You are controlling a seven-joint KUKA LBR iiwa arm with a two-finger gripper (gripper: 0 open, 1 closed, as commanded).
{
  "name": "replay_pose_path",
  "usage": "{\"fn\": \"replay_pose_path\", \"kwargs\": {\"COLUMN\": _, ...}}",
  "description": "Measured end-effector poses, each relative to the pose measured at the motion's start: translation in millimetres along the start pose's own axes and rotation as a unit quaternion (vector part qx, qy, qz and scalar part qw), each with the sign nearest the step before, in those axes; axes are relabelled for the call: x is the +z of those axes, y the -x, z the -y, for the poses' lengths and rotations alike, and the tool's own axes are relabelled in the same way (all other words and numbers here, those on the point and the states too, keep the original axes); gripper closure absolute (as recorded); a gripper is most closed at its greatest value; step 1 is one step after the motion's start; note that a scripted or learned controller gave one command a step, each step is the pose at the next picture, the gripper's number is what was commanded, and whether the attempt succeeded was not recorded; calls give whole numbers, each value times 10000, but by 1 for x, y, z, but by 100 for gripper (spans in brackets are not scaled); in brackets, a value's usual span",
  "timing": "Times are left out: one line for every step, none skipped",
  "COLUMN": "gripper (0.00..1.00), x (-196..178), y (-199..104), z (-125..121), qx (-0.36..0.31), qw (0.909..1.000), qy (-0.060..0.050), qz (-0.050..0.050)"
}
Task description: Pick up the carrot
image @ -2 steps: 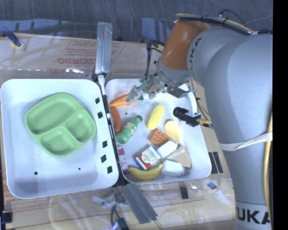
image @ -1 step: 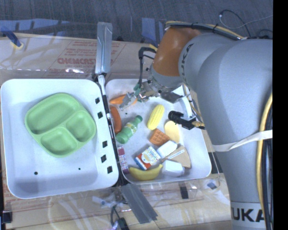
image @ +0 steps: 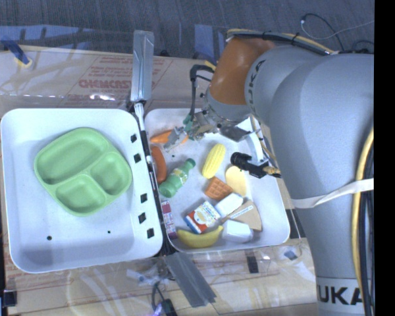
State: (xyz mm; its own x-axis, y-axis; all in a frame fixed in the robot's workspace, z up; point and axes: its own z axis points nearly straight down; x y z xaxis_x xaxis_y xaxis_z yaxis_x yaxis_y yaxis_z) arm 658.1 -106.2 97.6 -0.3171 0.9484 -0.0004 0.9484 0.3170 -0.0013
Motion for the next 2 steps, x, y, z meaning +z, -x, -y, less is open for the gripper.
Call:
{"fn": "replay_pose_path", "kwargs": {"gripper": 0, "x": 0, "y": 0, "z": 0, "qx": -1, "qw": 10000, "qy": 1, "qz": -1}}
{"fn": "replay_pose_path", "kwargs": {"gripper": 0, "x": 0, "y": 0, "z": 0, "qx": -1, "qw": 10000, "qy": 1, "qz": -1}}
